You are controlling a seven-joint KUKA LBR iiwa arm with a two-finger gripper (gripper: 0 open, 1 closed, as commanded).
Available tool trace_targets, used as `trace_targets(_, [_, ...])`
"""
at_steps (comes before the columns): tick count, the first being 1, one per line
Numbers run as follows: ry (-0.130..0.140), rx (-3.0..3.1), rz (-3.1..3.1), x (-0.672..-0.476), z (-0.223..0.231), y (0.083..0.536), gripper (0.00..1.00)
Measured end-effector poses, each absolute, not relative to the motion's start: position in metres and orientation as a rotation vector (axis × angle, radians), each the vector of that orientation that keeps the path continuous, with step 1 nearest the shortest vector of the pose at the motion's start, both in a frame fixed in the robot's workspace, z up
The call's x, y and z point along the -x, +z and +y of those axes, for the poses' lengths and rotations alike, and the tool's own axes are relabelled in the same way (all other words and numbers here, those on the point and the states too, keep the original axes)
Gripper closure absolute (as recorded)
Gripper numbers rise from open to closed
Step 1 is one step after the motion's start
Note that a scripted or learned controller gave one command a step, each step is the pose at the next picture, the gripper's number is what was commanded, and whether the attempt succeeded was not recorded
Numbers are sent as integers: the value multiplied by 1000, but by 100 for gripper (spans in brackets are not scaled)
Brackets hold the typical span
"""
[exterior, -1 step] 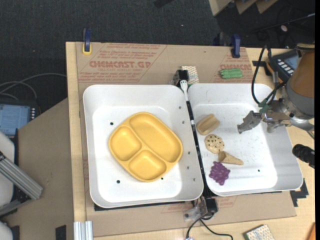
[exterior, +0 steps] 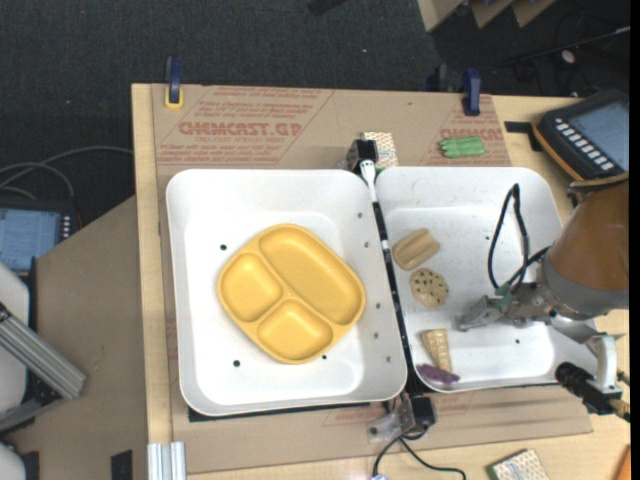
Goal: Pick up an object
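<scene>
One yellow tray [exterior: 290, 291] lies in the left bin [exterior: 190, 268]. The right bin [exterior: 470, 198] holds four small items; beside them the gripper [exterior: 480, 313] seems empty, jaws unclear.

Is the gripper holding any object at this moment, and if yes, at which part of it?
Nothing is held. The gripper hovers low in the right bin, its tips over bare floor, apart from the cookie and the wafer piece.
</scene>
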State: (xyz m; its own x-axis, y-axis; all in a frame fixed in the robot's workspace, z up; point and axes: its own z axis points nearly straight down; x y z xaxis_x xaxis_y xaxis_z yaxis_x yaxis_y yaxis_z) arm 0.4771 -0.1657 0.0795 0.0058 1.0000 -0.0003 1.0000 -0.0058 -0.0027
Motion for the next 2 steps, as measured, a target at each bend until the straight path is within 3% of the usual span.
trace_targets(1, [-7, 2213, -2233, -529, -87, 84, 0])
trace_targets(2, [-7, 2224, -2229, -604, -102, 93, 0])
